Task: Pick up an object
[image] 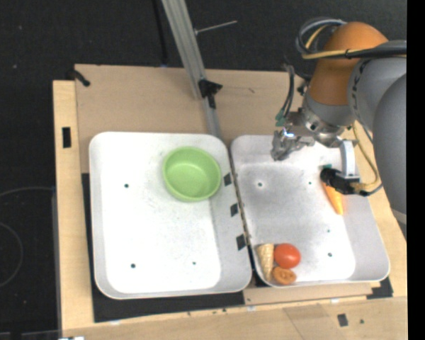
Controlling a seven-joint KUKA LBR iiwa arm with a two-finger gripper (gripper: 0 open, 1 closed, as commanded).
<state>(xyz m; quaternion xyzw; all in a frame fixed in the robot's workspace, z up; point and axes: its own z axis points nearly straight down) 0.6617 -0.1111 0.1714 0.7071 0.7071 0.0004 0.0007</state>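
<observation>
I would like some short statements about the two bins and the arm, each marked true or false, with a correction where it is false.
1. The green bowl lies in the left bin. True.
2. The red tomato lies in the left bin. False: it lies in the right bin, near its front left corner.
3. The gripper hangs over the right bin's far edge. True.
4. The bowl stands upside down. False: its hollow faces up.
5. An orange piece lies by the right bin's right side. True.
</observation>
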